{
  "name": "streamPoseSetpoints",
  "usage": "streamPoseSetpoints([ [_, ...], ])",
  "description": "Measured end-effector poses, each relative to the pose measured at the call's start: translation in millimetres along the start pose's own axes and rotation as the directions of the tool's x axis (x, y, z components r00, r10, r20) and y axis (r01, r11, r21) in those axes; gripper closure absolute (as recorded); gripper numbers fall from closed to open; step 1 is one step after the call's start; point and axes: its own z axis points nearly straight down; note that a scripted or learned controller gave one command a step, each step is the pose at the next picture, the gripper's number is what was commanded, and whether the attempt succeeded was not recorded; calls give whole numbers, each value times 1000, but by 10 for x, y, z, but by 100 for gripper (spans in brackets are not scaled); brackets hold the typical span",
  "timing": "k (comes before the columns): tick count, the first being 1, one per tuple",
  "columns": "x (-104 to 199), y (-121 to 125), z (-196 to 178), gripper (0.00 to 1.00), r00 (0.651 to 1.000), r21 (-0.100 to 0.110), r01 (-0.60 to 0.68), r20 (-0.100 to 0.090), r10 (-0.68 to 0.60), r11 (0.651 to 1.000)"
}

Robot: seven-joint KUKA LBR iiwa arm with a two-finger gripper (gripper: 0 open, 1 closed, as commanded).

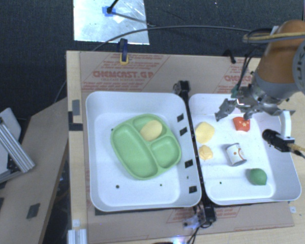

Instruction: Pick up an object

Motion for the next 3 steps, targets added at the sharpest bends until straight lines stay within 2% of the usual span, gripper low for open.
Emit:
streamPoseSetpoints([
  [2,24,42,1133,0,1000,-2,-2,-1,2,1000],
  [3,27,66,982,100,1000,-9,-1,-1,1,1000],
])
